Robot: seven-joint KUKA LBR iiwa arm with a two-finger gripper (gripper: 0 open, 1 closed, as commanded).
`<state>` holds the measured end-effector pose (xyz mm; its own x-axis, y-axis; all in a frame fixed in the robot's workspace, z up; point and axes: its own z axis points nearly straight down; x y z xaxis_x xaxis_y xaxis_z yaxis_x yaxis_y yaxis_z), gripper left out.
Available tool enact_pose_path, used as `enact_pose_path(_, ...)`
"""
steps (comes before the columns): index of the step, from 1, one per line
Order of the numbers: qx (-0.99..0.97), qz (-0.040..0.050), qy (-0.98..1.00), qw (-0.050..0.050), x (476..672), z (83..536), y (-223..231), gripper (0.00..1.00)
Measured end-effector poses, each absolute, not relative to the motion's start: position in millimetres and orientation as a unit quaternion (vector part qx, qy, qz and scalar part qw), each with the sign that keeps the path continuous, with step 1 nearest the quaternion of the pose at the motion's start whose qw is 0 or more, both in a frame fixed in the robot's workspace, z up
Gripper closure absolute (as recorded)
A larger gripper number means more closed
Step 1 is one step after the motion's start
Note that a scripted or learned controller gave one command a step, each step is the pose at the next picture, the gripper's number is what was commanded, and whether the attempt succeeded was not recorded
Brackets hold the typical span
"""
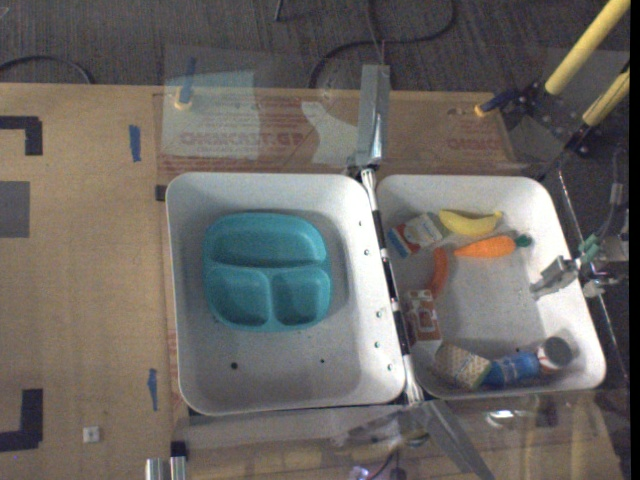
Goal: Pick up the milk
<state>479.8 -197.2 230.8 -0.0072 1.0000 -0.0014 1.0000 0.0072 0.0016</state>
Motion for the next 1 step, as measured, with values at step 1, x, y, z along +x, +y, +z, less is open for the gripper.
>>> enact_pose_path(1, 0.635, 0.0026, 0.772, 0.004, 482.8, 88.3, -150.3, 0.00)
